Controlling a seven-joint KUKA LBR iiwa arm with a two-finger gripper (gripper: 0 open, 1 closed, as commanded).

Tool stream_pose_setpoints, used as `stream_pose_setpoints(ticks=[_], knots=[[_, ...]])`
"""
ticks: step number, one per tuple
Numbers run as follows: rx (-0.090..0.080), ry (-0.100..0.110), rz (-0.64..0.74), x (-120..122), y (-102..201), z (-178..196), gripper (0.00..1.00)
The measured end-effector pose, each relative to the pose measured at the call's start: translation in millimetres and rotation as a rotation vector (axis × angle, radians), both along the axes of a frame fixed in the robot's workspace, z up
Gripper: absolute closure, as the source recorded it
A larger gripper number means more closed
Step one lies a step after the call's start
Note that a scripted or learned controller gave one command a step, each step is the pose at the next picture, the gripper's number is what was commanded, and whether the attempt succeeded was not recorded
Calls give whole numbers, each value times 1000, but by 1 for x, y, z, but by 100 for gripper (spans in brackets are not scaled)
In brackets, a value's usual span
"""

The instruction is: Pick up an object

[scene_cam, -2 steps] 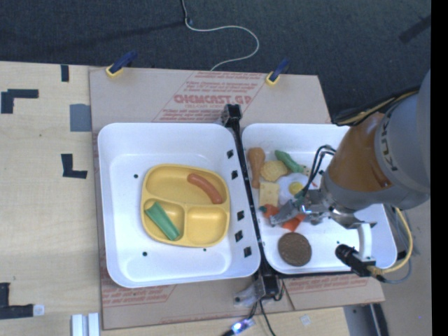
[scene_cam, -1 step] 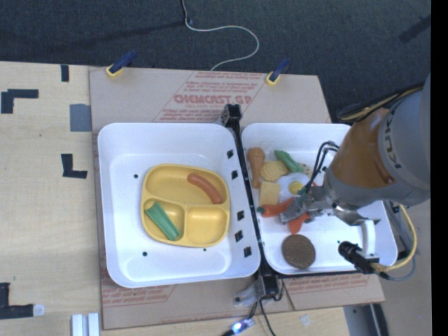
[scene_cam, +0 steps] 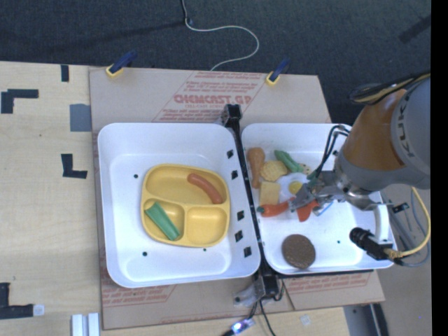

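From above, two white bins sit side by side on a cardboard sheet (scene_cam: 210, 96) on the bench. The left bin (scene_cam: 119, 187) holds a yellow divided plate (scene_cam: 203, 222) with a sausage (scene_cam: 207, 186) in its upper section and a green vegetable (scene_cam: 162, 220) in its lower left section. The right bin (scene_cam: 336, 254) holds a cluster of toy food: a drumstick (scene_cam: 255, 162) near the divider, a green pepper (scene_cam: 288, 161) beside it, a cracker (scene_cam: 274, 171), a fried egg (scene_cam: 294, 185), a red chili (scene_cam: 274, 209) and, well apart toward the front, a brown patty (scene_cam: 299, 250). The arm (scene_cam: 381, 142) reaches in from the right, and its gripper (scene_cam: 313, 200) is low over the cluster, just beside the egg and touching or nearly touching an orange-red piece (scene_cam: 306, 212). Whether the jaws are spread or pinching that piece cannot be told from this angle.
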State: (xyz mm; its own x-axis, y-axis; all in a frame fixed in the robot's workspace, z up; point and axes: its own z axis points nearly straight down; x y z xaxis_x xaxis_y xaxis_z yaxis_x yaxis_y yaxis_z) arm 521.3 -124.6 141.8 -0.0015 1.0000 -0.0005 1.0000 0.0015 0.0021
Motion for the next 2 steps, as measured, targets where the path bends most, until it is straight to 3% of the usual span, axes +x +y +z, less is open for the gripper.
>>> stream_pose_setpoints(ticks=[2], knots=[[0, 0, 0, -4, 5, 85, 100]])
